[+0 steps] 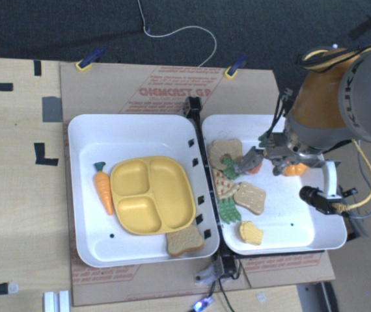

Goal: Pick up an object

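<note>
My gripper [245, 164] reaches in from the right and hangs over the upper left part of the right bin [302, 238]. Under and beside it lie a bread slice [224, 149], a small red piece [256, 166] and a greenish item partly hidden by the gripper. Below it sit a waffle-like cracker [223, 186], another bread slice [250, 198], a green leafy piece [228, 209] and a yellow cheese wedge [250, 233]. An orange piece [295, 169] shows just under the wrist.
The left bin [81, 135] holds a yellow divided plate [153, 194], a carrot [103, 188] along the plate's left side and a bread slice [184, 240] at its lower right corner. The arm's orange band [322, 96] and cables overhang the right bin's right side.
</note>
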